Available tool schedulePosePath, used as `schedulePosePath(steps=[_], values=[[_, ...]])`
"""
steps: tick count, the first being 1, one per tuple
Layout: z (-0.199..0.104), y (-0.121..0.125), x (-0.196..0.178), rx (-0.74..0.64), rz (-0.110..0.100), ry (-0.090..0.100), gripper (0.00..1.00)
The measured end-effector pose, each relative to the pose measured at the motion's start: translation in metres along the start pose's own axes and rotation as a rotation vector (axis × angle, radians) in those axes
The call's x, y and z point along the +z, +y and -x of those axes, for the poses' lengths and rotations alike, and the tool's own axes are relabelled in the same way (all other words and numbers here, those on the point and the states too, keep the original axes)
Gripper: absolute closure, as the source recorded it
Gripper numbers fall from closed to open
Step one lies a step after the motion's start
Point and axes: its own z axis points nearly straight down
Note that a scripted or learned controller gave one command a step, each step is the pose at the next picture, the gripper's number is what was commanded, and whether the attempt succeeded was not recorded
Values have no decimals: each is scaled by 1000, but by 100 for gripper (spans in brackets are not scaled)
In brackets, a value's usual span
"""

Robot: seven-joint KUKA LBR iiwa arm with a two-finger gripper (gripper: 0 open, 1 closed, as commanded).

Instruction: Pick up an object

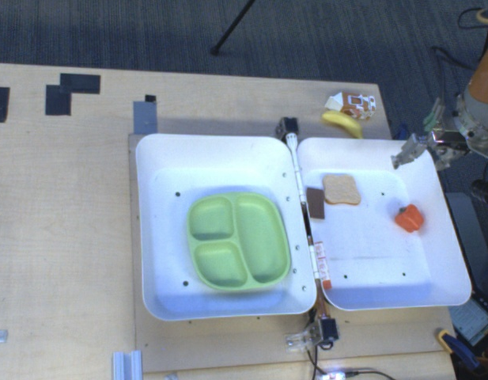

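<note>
1. Claw [411, 153] poised at the far right corner of the right bin [386, 291], above the rim — placed, at a guess, to come down on something inside.
2. Claw state: impossible to tell how wide it stands; nothing seen between its tips.
3. Candidates for picking, all in the right bin: one slice of bread [341, 189] toward the far left of that bin, one small brown block [315, 203] just beside the bread against the bin's left wall, one orange object [410, 218] near the bin's right wall, closest to the claw.
4. Likely target the orange object — only a judgement from nearness.
5. Left of the right bin: one left bin [160, 291] holding one green divided plate [239, 241], three compartments.
6. Beyond the right bin's far edge, on the surface [62, 236]: one banana [341, 122] and one small packet [354, 103], touching, out of play.
7. Bins counted: two, side by side.
</note>
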Motion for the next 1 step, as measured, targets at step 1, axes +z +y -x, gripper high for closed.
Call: schedulePosePath(steps=[1], values=[[-6, -14, 125, 1, 2, -1, 0]])
